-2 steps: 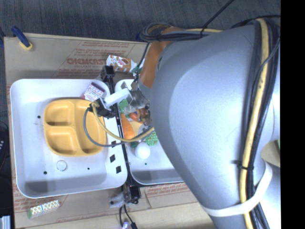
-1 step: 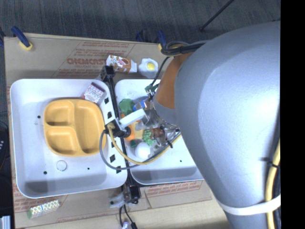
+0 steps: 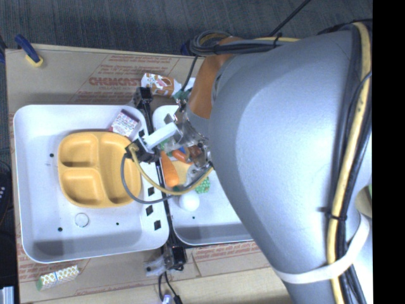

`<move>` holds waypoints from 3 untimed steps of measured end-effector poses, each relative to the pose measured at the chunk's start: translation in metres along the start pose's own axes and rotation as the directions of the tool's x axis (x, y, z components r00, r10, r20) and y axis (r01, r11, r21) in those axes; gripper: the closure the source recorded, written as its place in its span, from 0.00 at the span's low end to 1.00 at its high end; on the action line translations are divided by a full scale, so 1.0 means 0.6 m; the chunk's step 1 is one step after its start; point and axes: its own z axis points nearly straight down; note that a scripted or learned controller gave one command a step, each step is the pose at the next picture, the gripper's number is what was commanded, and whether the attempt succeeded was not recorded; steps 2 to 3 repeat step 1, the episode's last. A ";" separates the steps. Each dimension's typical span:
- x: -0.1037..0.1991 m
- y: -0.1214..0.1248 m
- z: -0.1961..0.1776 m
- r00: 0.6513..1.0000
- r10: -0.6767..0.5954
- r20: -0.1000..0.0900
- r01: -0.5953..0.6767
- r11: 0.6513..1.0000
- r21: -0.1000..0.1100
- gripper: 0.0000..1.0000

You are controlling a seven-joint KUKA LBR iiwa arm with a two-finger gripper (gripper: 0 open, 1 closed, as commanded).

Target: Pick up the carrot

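Observation:
The carrot [image 3: 169, 171] is an orange tapered piece lying in the right bin, close to its left wall. My gripper [image 3: 188, 149] hangs right over the carrot's upper end, among small items. The big grey arm with its orange band [image 3: 204, 90] covers most of the right bin. Whether anything sits in the gripper is hidden by the wrist parts and cables.
A yellow compartment tray [image 3: 95, 168] lies in the left bin [image 3: 38, 220]. A white egg-like ball [image 3: 188, 201] and a green item [image 3: 202, 185] lie beside the carrot. A small red-and-white packet [image 3: 125, 123] sits at the left bin's top right. A looping cable [image 3: 136, 176] overhangs the tray.

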 end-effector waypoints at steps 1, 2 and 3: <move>0.005 0.008 0.000 0.996 0.093 -0.001 -0.093 0.996 -0.003 0.00; 0.005 0.008 0.000 0.996 0.093 -0.001 -0.093 0.996 -0.003 0.00; 0.005 0.008 0.000 0.996 0.093 -0.001 -0.093 0.996 -0.003 0.00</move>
